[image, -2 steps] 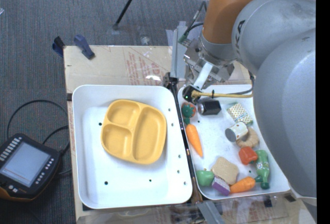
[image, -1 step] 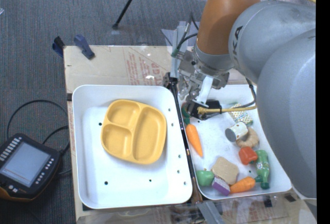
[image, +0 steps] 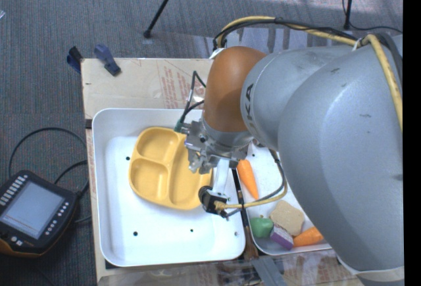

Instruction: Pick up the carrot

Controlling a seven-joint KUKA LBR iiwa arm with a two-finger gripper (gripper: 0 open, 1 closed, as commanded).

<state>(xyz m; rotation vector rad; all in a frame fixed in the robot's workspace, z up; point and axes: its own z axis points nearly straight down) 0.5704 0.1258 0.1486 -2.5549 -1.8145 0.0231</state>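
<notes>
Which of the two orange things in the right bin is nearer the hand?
The long orange carrot just beside the hand; the other orange piece lies farther off, by the tan block.

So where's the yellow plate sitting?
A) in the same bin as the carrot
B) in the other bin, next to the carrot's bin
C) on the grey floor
B: the yellow divided plate lies in one white bin, while the carrot lies in the neighbouring bin.
</notes>
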